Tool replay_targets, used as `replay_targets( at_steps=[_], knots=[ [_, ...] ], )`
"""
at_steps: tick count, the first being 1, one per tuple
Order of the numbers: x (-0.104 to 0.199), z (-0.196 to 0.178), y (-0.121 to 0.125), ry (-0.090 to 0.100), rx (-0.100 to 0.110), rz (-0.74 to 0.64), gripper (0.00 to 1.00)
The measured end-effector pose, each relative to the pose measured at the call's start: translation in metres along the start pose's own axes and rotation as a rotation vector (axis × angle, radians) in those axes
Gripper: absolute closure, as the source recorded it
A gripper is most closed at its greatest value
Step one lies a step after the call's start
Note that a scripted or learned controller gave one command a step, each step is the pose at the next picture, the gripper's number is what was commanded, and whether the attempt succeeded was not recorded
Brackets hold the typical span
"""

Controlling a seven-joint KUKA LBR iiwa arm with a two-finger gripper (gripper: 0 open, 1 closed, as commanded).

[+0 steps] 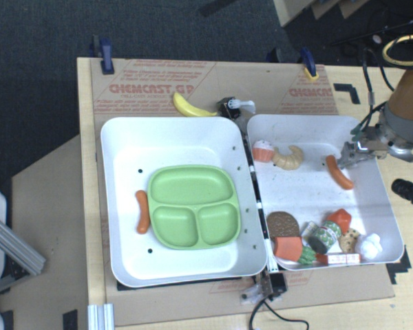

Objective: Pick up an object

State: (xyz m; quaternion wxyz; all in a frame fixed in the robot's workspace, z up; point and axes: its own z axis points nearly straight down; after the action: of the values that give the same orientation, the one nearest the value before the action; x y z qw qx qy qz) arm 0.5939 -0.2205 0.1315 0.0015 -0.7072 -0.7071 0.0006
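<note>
My gripper [349,157] hangs low over the right bin [310,126], near its right wall. Its tip is just above the upper end of an orange-red sausage [340,174] that lies slanted on the bin floor. Whether it touches the sausage I cannot tell. To the left in the same bin lie a tan croissant [289,158] and a pink and white piece [262,152]. Along the bin's front edge are a brown cookie [283,223], a red block [288,247], a small can [323,238], a strawberry [341,218] and a white piece [369,246].
The left bin [124,150] holds a green divided plate [193,206] and an orange sausage [143,212] beside it. A banana [193,107] and a small black and white item [234,106] lie on the board behind the bins. Cables run at the right.
</note>
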Motion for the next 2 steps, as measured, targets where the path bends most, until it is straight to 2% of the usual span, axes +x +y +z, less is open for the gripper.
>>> replay_targets(
  at_steps=[1, 2],
  knots=[
    [0.007, 0.032, -0.012, 0.001, 0.001, 0.0, 1.0],
    [0.007, 0.02, -0.01, -0.001, -0.004, 0.001, 1.0]
  ],
)
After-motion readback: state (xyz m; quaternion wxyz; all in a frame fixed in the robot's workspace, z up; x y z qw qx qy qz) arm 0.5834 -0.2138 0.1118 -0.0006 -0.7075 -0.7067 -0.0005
